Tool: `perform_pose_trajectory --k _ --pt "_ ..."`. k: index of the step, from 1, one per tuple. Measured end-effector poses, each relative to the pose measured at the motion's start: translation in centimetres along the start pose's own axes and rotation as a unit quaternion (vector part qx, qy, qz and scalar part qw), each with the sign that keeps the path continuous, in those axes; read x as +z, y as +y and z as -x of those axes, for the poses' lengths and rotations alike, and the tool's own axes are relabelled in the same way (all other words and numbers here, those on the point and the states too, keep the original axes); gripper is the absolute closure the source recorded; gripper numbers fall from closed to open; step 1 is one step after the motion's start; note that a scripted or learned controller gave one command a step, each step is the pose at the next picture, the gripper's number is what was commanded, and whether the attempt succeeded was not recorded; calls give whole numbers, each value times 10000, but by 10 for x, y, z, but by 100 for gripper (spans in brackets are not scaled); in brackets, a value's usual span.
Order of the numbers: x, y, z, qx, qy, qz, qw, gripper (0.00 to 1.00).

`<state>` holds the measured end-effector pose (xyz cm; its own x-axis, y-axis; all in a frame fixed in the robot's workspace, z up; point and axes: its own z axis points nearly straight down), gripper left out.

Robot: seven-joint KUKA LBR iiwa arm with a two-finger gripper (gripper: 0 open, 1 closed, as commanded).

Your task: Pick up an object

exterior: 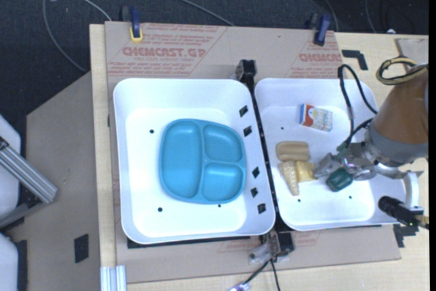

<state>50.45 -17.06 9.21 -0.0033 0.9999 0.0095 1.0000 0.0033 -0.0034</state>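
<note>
Camera view from above the counter [170,44]: two shallow white bins sit side by side on a board printed with red lettering, held at its far edge by a blue-and-yellow clamp [135,24] and a blue clamp [321,29]. The left bin [129,146] holds a blue divided plate [202,161], lying flat near its middle, with three compartments facing up. The right bin [354,211] holds four small things. A small white carton with red and blue print [315,116] lies toward the far side, well apart from the rest. A tan, bread-like piece [293,150] lies nearer the middle, and just beside it, toward the near side, a pale yellow piece shaped like a corn cob [291,177] touches a small yellow block [304,172]. To the right of these, a dark green object [338,179] rests at the tip of the gripper [338,171], which reaches in low over the bin from the right. The arm's grey wrist [395,146] and orange band [409,109] stand above it, with black cables looping around them. The green object appears to sit between the fingers, but whether they are spread or pressed on it cannot be told from this angle, and it is just as unclear whether the object is lifted off the bin floor.
</note>
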Motion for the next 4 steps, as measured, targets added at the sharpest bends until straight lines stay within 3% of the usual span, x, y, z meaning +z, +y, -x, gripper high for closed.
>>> perform_pose_trajectory --k 1,2,4 --pt "5 1 -2 5 -9 7 10000 0" --pt "-5 2 -1 14 -31 28 10000 100" --pt "-100 12 2 13 -57 45 10000 100"
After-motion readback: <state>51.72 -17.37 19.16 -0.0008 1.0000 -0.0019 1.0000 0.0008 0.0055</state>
